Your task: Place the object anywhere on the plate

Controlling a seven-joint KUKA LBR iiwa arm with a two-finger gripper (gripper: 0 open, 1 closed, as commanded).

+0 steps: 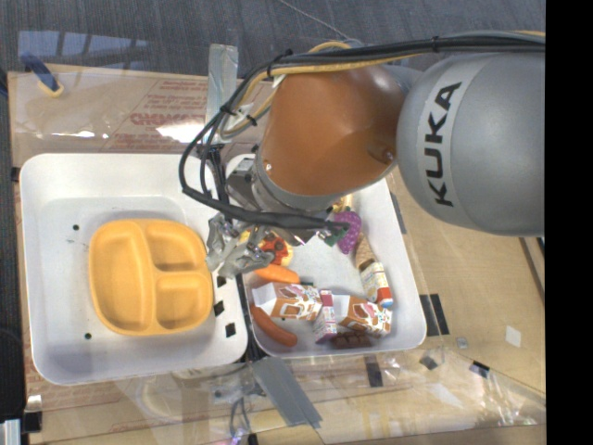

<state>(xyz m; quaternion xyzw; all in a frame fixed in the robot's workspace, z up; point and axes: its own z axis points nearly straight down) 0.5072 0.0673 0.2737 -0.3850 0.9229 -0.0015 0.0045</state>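
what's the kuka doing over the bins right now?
The arm reaches in from the right and hangs over the right bin, with its gripper low near the wall between the two bins. That bin holds a pile of toy food: a carrot, a sausage, purple grapes, a small bottle and some printed cartons. The yellow divided plate sits in the left bin with nothing on it, so no object has been placed yet.

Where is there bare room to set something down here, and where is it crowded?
Free: the three compartments of the yellow plate, and the left bin's floor around it. Crowded: the right bin, packed with toy food under the gripper.
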